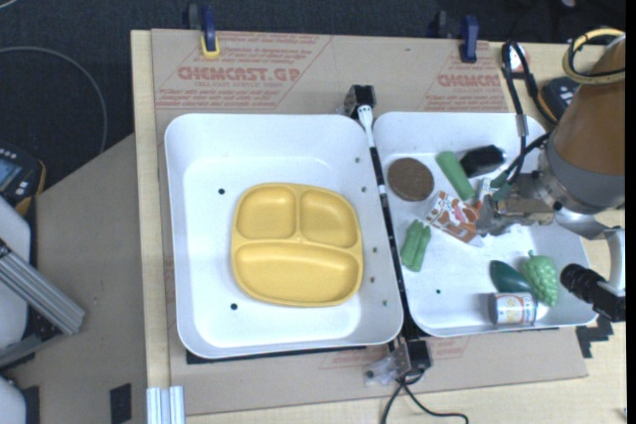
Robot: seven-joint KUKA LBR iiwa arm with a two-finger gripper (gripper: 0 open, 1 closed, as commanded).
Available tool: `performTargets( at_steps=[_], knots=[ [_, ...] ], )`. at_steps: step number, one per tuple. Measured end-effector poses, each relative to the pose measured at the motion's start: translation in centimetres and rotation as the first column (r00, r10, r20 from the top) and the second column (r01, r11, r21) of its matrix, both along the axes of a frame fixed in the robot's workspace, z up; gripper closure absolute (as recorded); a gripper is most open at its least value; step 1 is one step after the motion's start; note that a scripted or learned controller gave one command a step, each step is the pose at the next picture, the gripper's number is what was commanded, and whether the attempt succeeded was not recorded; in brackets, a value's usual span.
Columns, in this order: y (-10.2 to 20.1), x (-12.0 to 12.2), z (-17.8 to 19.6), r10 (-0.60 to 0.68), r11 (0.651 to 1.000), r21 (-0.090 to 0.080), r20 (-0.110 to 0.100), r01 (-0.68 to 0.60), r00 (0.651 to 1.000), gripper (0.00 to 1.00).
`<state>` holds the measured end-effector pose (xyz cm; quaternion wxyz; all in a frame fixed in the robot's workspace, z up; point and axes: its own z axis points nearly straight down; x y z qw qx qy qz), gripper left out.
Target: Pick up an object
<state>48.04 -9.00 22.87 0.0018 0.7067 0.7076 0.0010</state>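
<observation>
— Dark carpet surrounds the bench [298, 65], and its brown board carries two white bins side by side. What sits in the left bin [199, 243]?

— One yellow tray [296, 244] with three compartments, lying flat near the middle.

— And the right bin [447, 313]?

— A brown disc [409, 179] lies near its upper left. Just right of that is a green stick [456, 174], tilted, and a black piece [483, 157] beyond it. A printed packet [454, 216] (red, white and orange) lies in the middle, with a green pod [414, 245] below and to its left. Near the lower right corner there are a dark green piece [509, 276], a bunch of pale green grapes [543, 277] touching it, and a small can [514, 309] on its side just beneath.

— Where is the arm [588, 139]?

— It comes in from the right, over the right bin. The gripper [494, 211] hangs at the packet's right edge, close to the green stick's lower end.

— Is it gripping anything?

— Cannot tell; the wrist hides the tips, so whether they stand apart or together is unclear, and no object shows between them.
</observation>
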Motion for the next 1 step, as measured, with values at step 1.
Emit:
performTargets(
  at_steps=[1],
  knots=[
    [6.48,-0.08,0.01,0.006,1.0,0.004,-0.005,-0.006,1.0,1.0]
  ],
)
